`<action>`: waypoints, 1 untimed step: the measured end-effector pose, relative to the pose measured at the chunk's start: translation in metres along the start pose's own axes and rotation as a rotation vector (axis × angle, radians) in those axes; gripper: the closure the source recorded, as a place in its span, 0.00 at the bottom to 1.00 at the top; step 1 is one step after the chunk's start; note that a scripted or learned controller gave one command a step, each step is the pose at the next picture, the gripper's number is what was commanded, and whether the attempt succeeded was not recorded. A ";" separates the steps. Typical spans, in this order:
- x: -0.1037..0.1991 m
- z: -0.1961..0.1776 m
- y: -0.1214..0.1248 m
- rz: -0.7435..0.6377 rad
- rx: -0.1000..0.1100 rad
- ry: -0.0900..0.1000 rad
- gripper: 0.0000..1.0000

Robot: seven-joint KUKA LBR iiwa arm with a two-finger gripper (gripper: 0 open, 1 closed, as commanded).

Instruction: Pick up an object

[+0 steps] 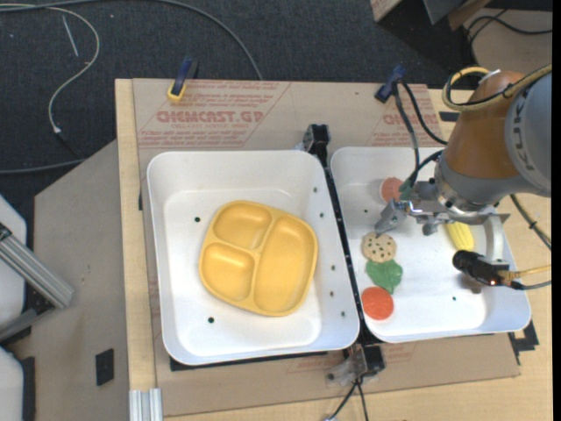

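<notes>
Fingers (386, 220) seemingly spread, grasping nothing, poised just above cookie (379, 248) in right bin (438, 321). Green piece (386, 274) crowded at six o'clock; risked nudging both, closing on air.

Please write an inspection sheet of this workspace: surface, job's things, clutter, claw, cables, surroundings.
Surface: cardboard-covered bench bearing a left white plastic bin and a right white plastic bin.
Job's things: in the right bin, round speckled cookie, green leafy toy, flat red-orange disc, yellow corn piece, pinkish round toy.
Clutter: yellow three-compartment plastic plate in the left bin.
Claw: claw above the right bin, beside the cookie; grip unclear.
Cables: white cable on the floor.
Surroundings: dark carpet.
</notes>
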State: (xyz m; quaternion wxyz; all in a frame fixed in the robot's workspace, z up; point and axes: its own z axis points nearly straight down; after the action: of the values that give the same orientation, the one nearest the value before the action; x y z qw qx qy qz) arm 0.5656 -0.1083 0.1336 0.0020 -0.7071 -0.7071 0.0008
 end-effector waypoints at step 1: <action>0.001 0.048 0.002 0.001 -0.004 0.002 0.00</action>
State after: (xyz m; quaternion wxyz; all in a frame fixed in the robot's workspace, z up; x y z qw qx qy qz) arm 0.5673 -0.1072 0.0858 0.0015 -0.7074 -0.7068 -0.0014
